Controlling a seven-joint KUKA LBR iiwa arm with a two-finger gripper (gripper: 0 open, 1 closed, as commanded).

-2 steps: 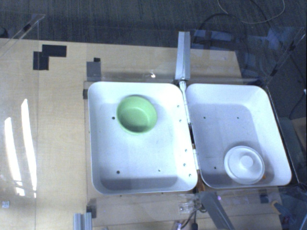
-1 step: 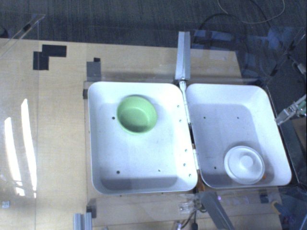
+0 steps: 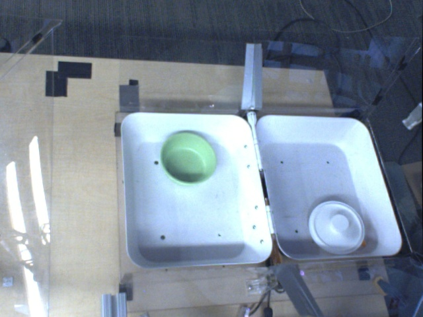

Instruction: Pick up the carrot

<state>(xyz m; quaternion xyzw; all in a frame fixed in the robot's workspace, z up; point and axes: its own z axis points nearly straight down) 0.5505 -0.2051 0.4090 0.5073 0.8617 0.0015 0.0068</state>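
Two shallow white bins lie side by side on the wooden bench. The left bin (image 3: 198, 243) holds a light green bowl (image 3: 189, 157), upright, in its far left part. In the right bin (image 3: 310, 150) a round white dish (image 3: 337, 226) rests near the front right corner. The dish looks turned upside down, so whatever is beneath it is hidden.
A grey metal post (image 3: 253, 78) stands at the back, where the two bins meet. Black tape marks (image 3: 66, 76) lie on the bench at the far left. A clear panel (image 3: 26, 197) reflects light along the left side. Cables (image 3: 344, 12) run over the dark floor behind the bench.
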